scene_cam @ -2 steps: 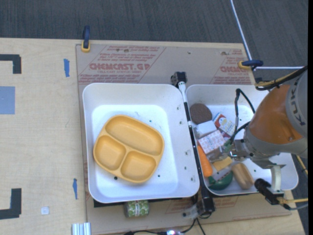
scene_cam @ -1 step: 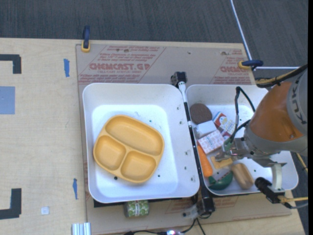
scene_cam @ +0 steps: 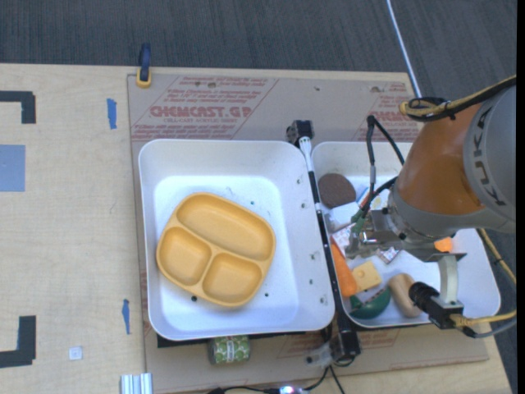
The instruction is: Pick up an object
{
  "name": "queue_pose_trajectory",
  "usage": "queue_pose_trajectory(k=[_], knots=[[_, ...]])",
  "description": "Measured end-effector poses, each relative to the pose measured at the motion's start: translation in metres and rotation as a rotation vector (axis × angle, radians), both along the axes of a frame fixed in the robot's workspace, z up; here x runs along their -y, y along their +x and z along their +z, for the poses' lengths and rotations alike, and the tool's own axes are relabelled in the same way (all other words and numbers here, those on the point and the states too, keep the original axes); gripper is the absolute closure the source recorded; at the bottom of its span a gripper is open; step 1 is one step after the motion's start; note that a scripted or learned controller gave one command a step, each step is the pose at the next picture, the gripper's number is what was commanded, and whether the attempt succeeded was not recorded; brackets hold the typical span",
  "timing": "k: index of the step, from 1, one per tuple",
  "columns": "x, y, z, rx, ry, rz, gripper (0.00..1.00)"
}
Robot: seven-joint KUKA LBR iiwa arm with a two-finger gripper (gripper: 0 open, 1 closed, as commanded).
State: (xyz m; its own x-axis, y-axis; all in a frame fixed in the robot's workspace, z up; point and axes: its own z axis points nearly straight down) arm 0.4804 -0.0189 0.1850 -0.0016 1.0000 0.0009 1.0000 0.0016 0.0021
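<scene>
grey arm with its orange band [scene_cam: 447, 171] reaches over the right white bin [scene_cam: 484, 290], its tool [scene_cam: 369, 238] low among a brown round disc [scene_cam: 336, 189], an orange carrot-shaped piece [scene_cam: 344, 276] and a yellow block [scene_cam: 367, 277]; whether the tool is spread or pinching, i cannot tell. a yellow three-compartment plastic plate [scene_cam: 216, 249] lies in the left white bin [scene_cam: 164, 162]

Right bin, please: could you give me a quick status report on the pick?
Claw low over right bin, nothing seen held. Carrot, cheese wedge, brown disc lie loose. Arm covers much of the bin.
</scene>
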Motion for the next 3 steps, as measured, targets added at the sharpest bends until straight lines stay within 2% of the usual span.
queue_pose_trajectory(k=[1,2,3], knots=[[0.168,0.0,-0.034,-0.001,-0.004,-0.003,1.0],[0.112,0.09,-0.06,0.0,0.0,0.001,1.0],[0.084,0.012,-0.038,-0.003,0.0,-0.001,1.0]])
